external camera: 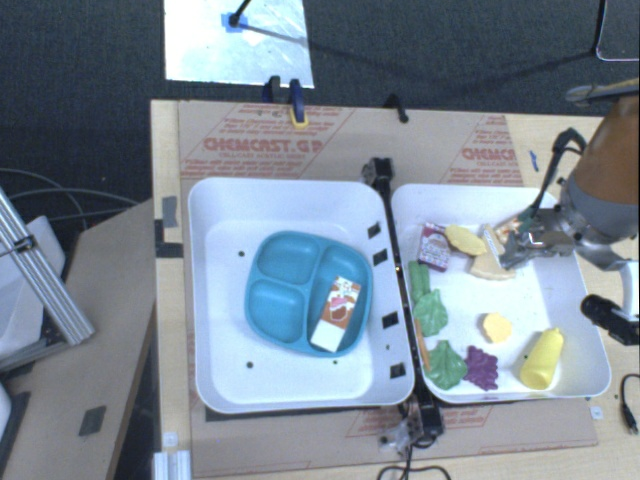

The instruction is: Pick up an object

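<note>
My gripper (pixel 512 245) hangs over the upper right part of the right bin (pixel 580 298), its tip just above a pale tan flat piece (pixel 490 266). Next to it lie a yellow lemon-like piece (pixel 464 238) and a small maroon packet (pixel 434 247). Lower in the same bin are green leafy pieces (pixel 432 311), a purple grape bunch (pixel 483 367), a small yellow chunk (pixel 495 327) and a yellow bottle-shaped toy (pixel 541 358). I see nothing clearly held.
The left bin (pixel 225 268) holds a blue divided plate (pixel 290 293) with a small carton (pixel 337 313) lying on it. The bins' shared wall with black clips (pixel 388 268) runs between them. The arm's orange band (pixel 610 158) looms at the right edge.
</note>
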